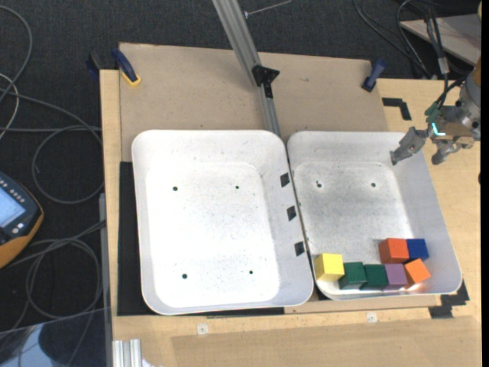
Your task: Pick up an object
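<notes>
The hand (422,149) is seen at the right bin's (428,182) upper right edge, its two fingers (403,151) spread apart with nothing between them. The coloured blocks (376,266) are found well apart from it, clustered along the same bin's near edge: yellow, two green, purple, two orange and blue. The left bin (153,205) is set alongside on the worktop (191,90).

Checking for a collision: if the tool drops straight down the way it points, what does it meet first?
Probably the right bin near its right wall; the tool carries nothing, and the blocks lie well toward the near edge. Depth is uncertain.
</notes>
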